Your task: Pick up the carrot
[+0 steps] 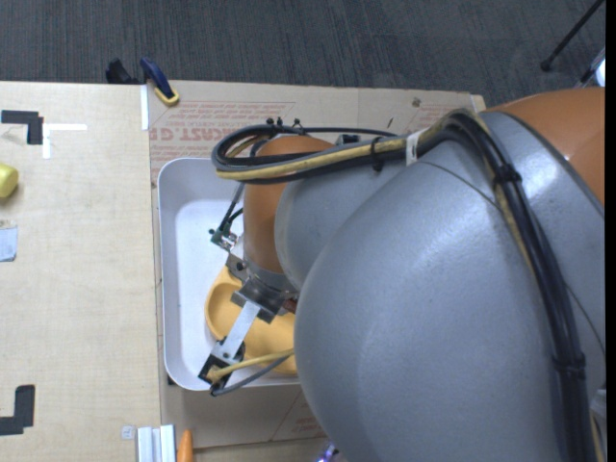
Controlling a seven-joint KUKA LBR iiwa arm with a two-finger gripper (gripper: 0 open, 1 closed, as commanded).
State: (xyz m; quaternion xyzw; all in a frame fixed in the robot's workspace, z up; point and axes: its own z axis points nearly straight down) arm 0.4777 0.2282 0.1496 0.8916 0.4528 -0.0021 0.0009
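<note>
Arm, smooth grey metal with orange band (289, 176), fills frame right, reaching into shallow white plastic bin (183, 258) over yellow rounded dish (223, 308), lower centre. Pincer state: cannot tell. Carrot: hidden.

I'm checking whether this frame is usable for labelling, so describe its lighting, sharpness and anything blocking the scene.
Camera view: lighting is even and soft, with a dull sheen on the grey arm and no harsh glare; the arm is close to the lens, slightly soft, and hides most of the white bin; the bin rim, the cables and the yellow dish look reasonably sharp; the carrot cannot be made out.
</note>
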